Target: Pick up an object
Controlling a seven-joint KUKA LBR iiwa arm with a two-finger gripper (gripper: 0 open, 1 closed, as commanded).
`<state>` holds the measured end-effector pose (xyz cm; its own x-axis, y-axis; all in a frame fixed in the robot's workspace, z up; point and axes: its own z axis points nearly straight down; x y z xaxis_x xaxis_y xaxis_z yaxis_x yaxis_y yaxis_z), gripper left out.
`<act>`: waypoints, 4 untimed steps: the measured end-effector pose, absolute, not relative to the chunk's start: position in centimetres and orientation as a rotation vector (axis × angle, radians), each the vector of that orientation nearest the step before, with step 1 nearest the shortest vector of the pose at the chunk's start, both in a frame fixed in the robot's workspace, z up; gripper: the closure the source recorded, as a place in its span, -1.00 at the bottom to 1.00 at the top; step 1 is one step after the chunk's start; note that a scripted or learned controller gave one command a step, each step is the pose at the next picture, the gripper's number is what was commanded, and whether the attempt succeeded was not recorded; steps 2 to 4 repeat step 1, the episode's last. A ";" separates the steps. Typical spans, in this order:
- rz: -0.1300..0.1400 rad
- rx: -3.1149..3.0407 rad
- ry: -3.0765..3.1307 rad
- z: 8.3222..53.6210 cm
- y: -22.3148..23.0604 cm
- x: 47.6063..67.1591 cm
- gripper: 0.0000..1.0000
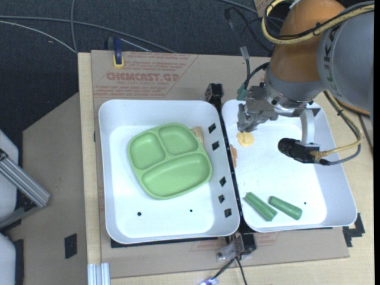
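My gripper [247, 123] hangs over the far left part of the right bin [332, 183]. A small yellow piece [245, 138] lies on the bin floor right under its tip, and I cannot tell whether the two touch. Two green cylinders lie side by side near the front of the right bin, one on the left [260, 206] and one on the right [285, 207]. A small orange bit [234, 155] sits against that bin's left wall.
The left bin [119, 218] holds a green divided plate [171, 160] with a tan piece [198, 134] at its far right corner. Black clips [221, 183] run along the divider between the bins. The arm's orange band [303, 34] looms over the right bin's far side.
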<state>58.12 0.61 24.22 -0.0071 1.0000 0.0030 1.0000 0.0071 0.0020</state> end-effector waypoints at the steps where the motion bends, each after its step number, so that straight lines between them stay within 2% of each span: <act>1: 0.001 -2.212 -2.224 22.4 5.8 58.4 1.00; 4: 0.001 -2.212 -2.224 22.4 5.8 58.4 1.00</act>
